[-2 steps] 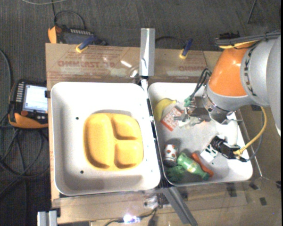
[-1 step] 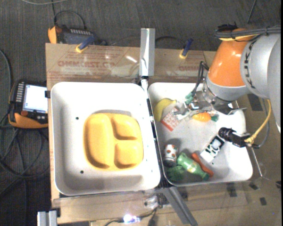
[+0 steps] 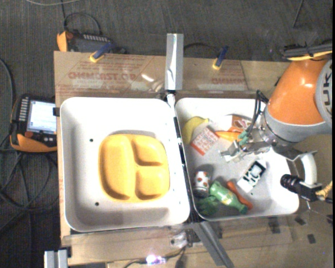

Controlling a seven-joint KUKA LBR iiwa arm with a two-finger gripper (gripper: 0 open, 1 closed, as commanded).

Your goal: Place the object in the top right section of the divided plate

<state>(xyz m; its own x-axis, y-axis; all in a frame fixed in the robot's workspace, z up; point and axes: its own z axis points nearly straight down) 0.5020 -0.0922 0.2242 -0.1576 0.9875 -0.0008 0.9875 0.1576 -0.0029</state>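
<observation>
Divided plate (image 3: pixel 135 167), yellow with three sections, sits about in the middle of the left bin (image 3: pixel 72 149), nothing on it that I can see. All the loose stuff is over in the right bin (image 3: pixel 279 205): a yellow rounded thing (image 3: pixel 191 126) up near the divider, a red and white packet (image 3: pixel 204 140) just beside it, something orange (image 3: pixel 233 133) next to that, a small red and white can (image 3: pixel 201 180) lower down, a green toy-looking thing (image 3: pixel 220 197) near the front wall, an orange carrot-like piece (image 3: pixel 238 193) touching it, and a small black and white item (image 3: pixel 252 173) a bit further right. The arm (image 3: pixel 298 102) comes in from the right, and its gripper (image 3: pixel 238 148) hangs over the middle of the right bin, close to the packet and the black and white item. Honestly can't tell whether the jaws are apart or closed, it's just a tangle of metal from this angle, and I don't see anything clearly held between them. Both bins sit on a desk (image 3: pixel 111 74) covered in brown cardboard.
</observation>
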